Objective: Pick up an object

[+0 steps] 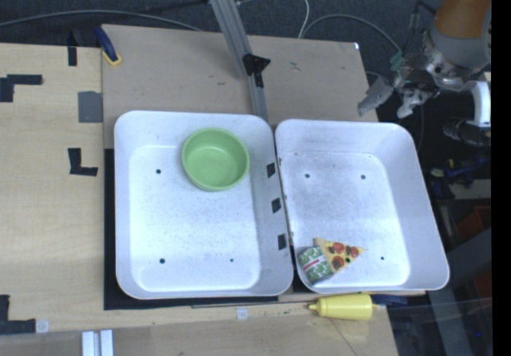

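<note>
Round, smooth green bowl (215, 159) upright in the speckled left bin (136, 211). Flat pizza-slice toy (342, 253) beside a crumpled green packet (315, 265), near corner of the right bin (399, 211). Yellow bottle (345, 306) lying on the desk (168, 67). End effector (387, 97) above the right bin's far corner, fingers spread, gripping nothing.

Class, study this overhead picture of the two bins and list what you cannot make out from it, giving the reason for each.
1. Arm: cut off by the camera view's top and right edges.
2. Gripper: small and blurred above the right bin, so its finger state is unclear.
3. Small crumpled packet beside the pizza-slice toy: print too small to read.
4. Yellow bottle: partly hidden under the right bin's front rim.
</note>
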Motion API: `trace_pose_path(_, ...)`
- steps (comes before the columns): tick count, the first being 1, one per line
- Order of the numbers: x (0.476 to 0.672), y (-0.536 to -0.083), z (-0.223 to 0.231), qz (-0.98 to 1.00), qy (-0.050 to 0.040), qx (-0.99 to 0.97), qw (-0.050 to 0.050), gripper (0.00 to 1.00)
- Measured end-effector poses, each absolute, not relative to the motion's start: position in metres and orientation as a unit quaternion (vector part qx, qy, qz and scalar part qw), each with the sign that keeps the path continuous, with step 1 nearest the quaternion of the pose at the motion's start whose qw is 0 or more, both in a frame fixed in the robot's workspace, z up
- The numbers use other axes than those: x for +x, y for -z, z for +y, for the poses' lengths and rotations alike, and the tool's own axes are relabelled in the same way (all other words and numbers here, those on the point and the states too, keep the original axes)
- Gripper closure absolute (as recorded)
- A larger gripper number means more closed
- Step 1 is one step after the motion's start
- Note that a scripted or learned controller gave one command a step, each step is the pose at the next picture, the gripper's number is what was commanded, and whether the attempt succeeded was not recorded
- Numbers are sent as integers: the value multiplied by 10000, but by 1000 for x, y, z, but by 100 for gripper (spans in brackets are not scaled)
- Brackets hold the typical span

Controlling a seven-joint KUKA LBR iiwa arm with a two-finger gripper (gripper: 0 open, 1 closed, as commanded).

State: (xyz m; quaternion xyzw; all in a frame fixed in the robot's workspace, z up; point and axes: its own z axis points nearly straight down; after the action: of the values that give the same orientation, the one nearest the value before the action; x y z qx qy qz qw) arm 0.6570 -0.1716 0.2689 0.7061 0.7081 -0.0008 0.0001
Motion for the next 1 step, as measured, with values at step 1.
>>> trace_pose_path(1,657,-269,-172,7080,11,7062,0,0)
